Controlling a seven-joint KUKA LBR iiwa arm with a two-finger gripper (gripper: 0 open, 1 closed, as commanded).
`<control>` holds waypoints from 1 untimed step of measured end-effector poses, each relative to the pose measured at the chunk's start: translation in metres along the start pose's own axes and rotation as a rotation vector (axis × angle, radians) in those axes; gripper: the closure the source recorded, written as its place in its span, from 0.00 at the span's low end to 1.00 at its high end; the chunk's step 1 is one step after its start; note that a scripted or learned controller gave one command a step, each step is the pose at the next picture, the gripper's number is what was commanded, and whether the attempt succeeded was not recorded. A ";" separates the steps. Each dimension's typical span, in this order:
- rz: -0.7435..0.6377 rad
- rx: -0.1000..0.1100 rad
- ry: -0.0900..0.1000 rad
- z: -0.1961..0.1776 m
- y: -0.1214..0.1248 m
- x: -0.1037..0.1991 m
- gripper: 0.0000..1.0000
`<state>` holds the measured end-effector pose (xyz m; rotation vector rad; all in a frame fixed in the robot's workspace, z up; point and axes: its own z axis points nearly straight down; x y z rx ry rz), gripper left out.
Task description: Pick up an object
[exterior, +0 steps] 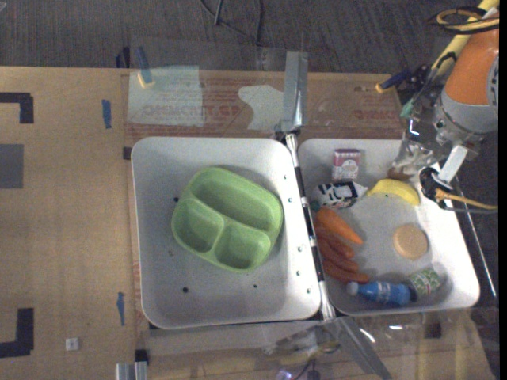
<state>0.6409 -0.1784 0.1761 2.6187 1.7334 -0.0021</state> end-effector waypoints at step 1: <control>0.118 0.004 0.000 0.064 -0.017 0.010 1.00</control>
